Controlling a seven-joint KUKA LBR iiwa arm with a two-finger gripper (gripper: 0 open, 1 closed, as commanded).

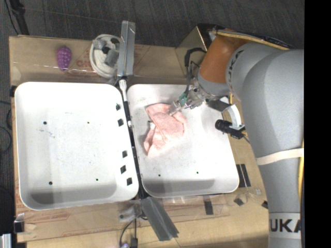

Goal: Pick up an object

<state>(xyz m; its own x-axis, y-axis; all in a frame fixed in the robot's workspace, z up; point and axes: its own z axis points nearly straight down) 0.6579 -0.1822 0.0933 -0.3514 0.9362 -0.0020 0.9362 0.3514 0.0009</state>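
A crumpled pink cloth lies in the right bin, toward its upper left. My gripper hangs at the cloth's upper right corner, right over its edge. The grey arm with its orange band comes down from the upper right and hides the wrist.
The left bin sits beside the right one, with a row of black clips along the divider. On the bench behind the bins lie a purple grape-like toy and a white coil of cable.
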